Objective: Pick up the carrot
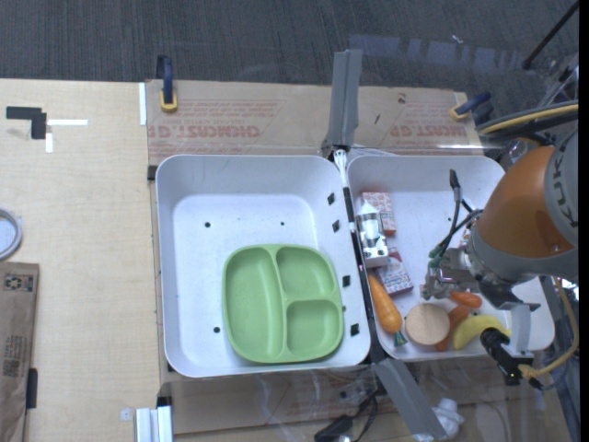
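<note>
The orange carrot [386,307] lies in the right bin [419,178], close to its left wall, with the tip pointing toward the front edge. My gripper [441,284] hangs low over the front right part of that bin, to the right of the carrot and apart from it. It is just above a round tan item [427,326] and a small orange-red piece [466,298]. The arm's wrist covers the gripper's tip.
A yellow banana [477,331] lies at the right bin's front right. A red and white box [379,212], a small white bottle [372,239] and a packet [397,278] sit behind the carrot. A green divided plate [283,302] rests in the left bin [184,247].
</note>
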`<state>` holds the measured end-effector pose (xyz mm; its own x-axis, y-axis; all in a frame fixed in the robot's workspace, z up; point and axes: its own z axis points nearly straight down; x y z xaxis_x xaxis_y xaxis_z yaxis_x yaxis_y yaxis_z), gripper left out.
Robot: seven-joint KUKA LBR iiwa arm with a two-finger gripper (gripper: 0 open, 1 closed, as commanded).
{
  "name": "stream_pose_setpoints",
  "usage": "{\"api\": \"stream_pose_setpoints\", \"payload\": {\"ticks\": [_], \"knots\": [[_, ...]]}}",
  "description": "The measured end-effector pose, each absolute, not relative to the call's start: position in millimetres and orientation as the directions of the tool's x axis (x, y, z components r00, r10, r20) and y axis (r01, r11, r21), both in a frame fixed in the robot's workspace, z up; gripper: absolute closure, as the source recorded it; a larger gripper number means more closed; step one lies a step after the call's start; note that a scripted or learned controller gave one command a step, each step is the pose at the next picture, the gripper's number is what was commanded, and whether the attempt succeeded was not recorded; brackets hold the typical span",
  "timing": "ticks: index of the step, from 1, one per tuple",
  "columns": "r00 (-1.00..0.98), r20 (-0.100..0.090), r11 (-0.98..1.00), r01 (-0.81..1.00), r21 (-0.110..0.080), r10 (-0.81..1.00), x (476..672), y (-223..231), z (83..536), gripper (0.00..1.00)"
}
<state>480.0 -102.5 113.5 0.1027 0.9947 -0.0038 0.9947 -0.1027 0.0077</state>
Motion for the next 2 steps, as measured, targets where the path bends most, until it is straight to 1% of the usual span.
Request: {"api": "stream_pose_setpoints", "payload": {"ticks": [1, 2], "knots": [[-0.118, -0.001, 0.118, 0.993, -0.002, 0.993, 477.9, -4, 191, 1.0], [-0.655, 0.0, 0.655, 0.756, -0.001, 0.756, 478.5, 13, 198, 1.0]]}}
